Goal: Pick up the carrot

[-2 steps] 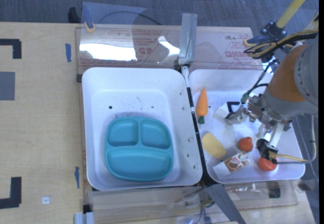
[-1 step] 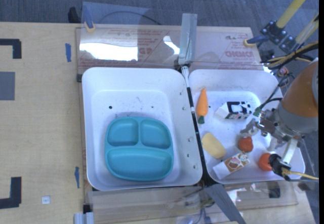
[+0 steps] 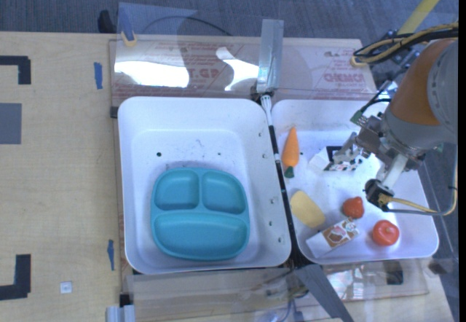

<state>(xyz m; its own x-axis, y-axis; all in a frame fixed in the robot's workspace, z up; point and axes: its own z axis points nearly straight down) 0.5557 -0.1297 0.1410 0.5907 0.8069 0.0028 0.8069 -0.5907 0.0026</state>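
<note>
The orange carrot [image 3: 290, 147] with a green tip lies in the right bin [image 3: 419, 189], close against its left wall, pointing away from the camera. My gripper [image 3: 344, 160] hangs over the middle of the right bin, to the right of the carrot and apart from it. Nothing can be seen held in it. The grey arm with its orange band [image 3: 422, 91] reaches in from the right above the bin's far right part.
A teal divided plate [image 3: 199, 213] lies in the left bin [image 3: 145, 138]. In the right bin's front part lie a yellow item [image 3: 307, 209], a small red fruit [image 3: 353, 207], a red tomato [image 3: 385, 232] and a small carton [image 3: 337, 234]. Cables [image 3: 408, 204] hang by the arm.
</note>
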